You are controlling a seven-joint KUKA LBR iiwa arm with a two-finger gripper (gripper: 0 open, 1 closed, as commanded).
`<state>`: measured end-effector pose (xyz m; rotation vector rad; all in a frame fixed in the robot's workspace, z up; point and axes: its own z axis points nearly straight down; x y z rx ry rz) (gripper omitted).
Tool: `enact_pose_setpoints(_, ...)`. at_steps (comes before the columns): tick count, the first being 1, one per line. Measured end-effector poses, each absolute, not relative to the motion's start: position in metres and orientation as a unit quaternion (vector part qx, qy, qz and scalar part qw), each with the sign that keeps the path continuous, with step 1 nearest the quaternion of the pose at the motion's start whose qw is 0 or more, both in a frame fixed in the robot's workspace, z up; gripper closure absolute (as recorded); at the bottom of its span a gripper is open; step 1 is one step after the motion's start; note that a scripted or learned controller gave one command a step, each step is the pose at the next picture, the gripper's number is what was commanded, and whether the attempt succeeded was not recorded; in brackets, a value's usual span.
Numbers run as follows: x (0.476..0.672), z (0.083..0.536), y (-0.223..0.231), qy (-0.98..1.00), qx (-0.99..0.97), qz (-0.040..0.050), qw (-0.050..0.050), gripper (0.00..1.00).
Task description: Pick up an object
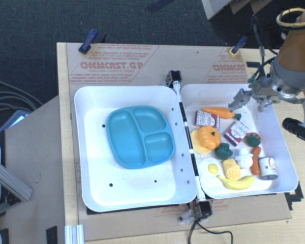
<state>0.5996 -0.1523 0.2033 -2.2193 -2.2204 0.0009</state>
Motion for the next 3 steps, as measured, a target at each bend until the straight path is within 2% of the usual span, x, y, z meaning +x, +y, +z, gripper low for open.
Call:
enact_pose_setpoints(1, 0.666, 0.085, -0.165, -0.708, -0.707, 0.0005, 0.0, 0.0)
enact_pose_setpoints(2, 0.668, 0.097, -0.165, -0.708, -0.706, -0.0004, -0.002, 1.0)
enact_pose_setpoints(3, 0.667, 0.096, -0.165, -0.708, -0.706, -0.0002, -0.002, 0.0)
